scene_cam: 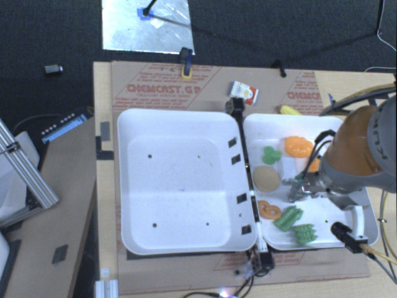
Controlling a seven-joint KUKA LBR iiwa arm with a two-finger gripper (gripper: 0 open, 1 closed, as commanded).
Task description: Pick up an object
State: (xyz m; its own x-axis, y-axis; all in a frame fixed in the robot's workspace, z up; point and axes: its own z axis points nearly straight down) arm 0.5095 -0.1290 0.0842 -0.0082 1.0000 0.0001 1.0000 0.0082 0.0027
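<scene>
In the camera view, all your candidates lie in the right bin (325, 219); the left bin (180, 185) beside it gives the program nothing to go for. That is why the arm (356, 151) is bent in from the right and hangs low over the right bin.

The end effector (298, 189) sits near the middle of that bin, in an open patch ringed by toys. A tan disc (267, 179) lies just to its left and an orange piece (299, 146) above it. A small green piece (271, 155) lies up and to the left. An orange ring (269, 210) and two green pieces (288, 218) (304, 233) lie below.

From this slant you cannot tell whether the end effector is spread or pressed together, and nothing is visibly caught in it, so do not count anything as held.

By my reading, the descent has landed between objects rather than over one. The tan disc and the nearer green piece look like the closest targets.

A yellow item (289, 110) rests at the right bin's far rim, and a small carton (243, 92) lies on the cardboard-covered table (161, 89) behind the bins, both poorly placed for a grasp.
</scene>
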